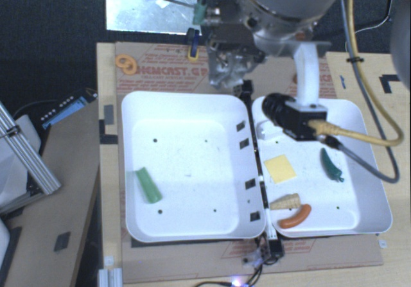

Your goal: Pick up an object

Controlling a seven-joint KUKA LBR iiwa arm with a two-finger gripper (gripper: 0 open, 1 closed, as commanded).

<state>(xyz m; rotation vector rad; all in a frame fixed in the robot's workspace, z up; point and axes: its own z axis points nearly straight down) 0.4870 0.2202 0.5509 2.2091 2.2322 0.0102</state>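
Left bin (pixel 186 112) – 1 block (pixel 148 185); right bin (pixel 359 215) – slice (pixel 280 168), cone (pixel 285 201), sausage (pixel 295 216), pepper (pixel 331 165).

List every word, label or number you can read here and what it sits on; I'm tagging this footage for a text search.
"CHEMCAST" (my best reading, partly blurred): red print on the cardboard sheet behind the left bin.
More red print on the cardboard below the bins: too blurred to read.
Markings on the blue-and-black device at left: too small to read.
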